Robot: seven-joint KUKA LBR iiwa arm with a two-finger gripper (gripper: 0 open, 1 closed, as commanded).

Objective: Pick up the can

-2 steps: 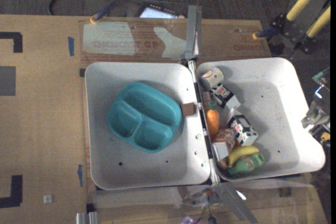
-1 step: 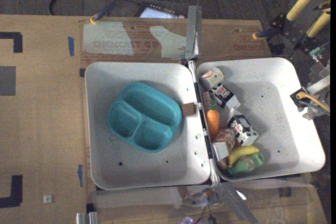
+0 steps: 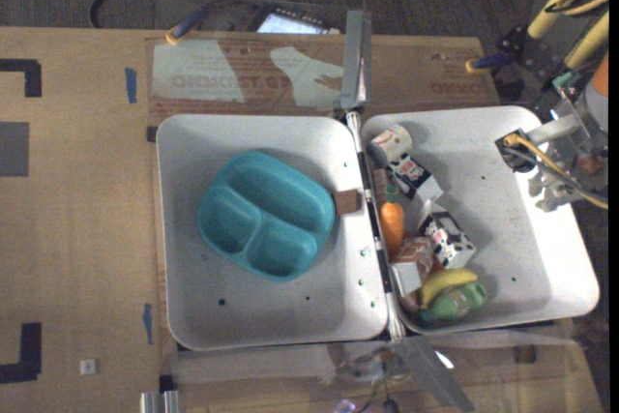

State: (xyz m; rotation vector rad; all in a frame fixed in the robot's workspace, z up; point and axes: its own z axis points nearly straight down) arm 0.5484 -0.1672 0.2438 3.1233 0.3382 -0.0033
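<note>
The can lies on its side at the top-left corner of the right bin, above a carton and a carrot. The end effector hangs over that bin's right edge, well apart from it; I cannot tell its grip state.

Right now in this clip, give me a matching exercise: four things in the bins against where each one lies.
Things:
1. teal divided plate
2. can
3. carrot
4. banana

Places:
A. right bin, top left corner
B. left bin, middle
C. right bin, bottom left, over a green item
D. right bin, along the left wall, halfway down

Pairs: 1-B, 2-A, 3-D, 4-C
</note>
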